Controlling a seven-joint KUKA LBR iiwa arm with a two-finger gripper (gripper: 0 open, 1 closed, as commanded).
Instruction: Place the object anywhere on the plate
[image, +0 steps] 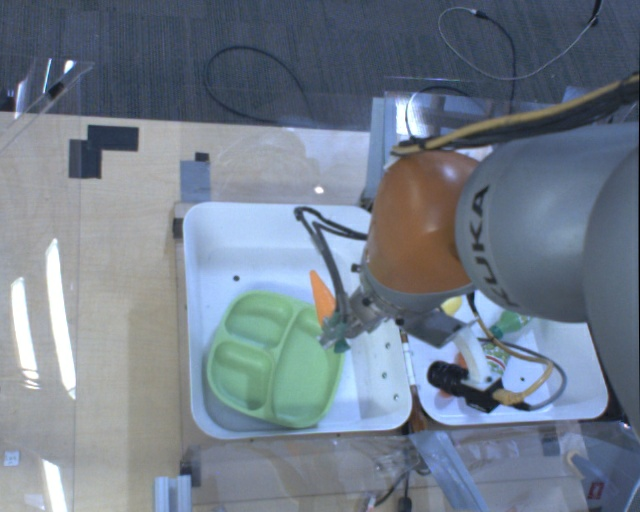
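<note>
One claw (335, 335) at the green plate's (270, 370) right rim, beside an orange carrot (321, 292); opening indiscernible.

The big, smooth grey metal-look arm casing (560, 235) has a matte, rounded shell; dark capital letters reading KUKA run down its curved edge; next to it swells a glossy orange dome-shaped band (425, 235), catching a soft highlight on top; below the orange sits a narrower grey wrist collar (395, 300) with a blocky grey fitting at its side; thin black cables (320, 240) loop off the wrist in a slack arc; a yellow and a black cable (520, 118) lie together along the top of the casing; the small dark two-finger gripper (335, 335) shows a touch of teal at its tip.
</note>
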